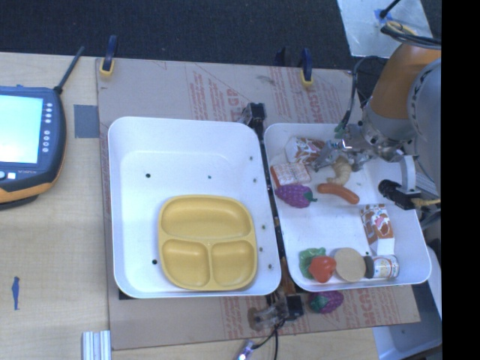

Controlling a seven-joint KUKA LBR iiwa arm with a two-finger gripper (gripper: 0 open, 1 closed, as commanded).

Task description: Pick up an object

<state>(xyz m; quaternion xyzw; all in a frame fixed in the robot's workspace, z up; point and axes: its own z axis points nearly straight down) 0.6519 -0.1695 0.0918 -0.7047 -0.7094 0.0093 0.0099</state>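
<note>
We see a light wooden table (52, 261) with a sheet of brown cardboard (202, 92) clamped along its far edge, dark carpeted floor (187, 10) beyond it, a screened handheld pendant (26, 145) resting at the table's left edge, and a pale sheet (371, 13) lying on the floor at far right.

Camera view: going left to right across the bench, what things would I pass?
Handheld screen → yellow divided plate in the left white bin → purple toy grapes → toy sausage → small jar.
</note>
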